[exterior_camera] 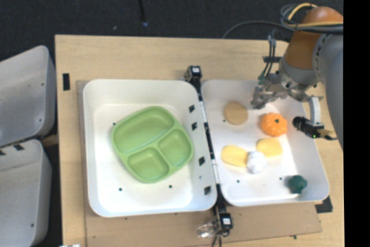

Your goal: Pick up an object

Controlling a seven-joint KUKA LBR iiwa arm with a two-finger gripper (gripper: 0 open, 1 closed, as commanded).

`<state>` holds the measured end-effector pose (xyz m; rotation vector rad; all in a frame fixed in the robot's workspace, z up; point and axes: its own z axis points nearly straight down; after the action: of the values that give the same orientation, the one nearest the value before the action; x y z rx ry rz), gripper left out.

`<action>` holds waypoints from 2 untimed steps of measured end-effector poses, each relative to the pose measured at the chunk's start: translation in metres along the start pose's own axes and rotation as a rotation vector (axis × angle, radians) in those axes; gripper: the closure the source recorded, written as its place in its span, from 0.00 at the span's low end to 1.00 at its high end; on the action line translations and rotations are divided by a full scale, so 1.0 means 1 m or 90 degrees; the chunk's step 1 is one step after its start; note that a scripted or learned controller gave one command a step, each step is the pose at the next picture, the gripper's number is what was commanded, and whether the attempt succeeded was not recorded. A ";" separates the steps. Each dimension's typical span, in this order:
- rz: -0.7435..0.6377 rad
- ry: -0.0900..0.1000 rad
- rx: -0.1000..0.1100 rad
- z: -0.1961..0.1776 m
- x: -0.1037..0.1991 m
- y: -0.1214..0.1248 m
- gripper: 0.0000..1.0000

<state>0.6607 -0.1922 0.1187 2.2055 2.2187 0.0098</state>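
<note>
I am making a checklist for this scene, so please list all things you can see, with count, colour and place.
bench: 1, light wood, under both bins
bins: 2, white, side by side on the bench
tray: 1, green, three compartments, in the left bin
disc: 1, tan, round, upper left of the right bin
pumpkin: 1, orange, right of the disc
yellow pieces: 2, yellow, middle of the right bin, one either side of the ball
ball: 1, white, between the yellow pieces
dark lump: 1, dark green, lower right corner of the right bin
arm: 1, grey with orange band, entering from the right
gripper: 1, dark metal, above the right bin's upper part, next to the disc
</note>
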 end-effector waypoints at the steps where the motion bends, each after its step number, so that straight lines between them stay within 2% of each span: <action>1: 0.002 0.001 0.004 -0.063 0.005 0.007 1.00; 2: 0.001 0.002 0.005 -0.123 0.009 0.002 1.00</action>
<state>0.6614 -0.1823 0.2413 2.2120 2.2229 0.0048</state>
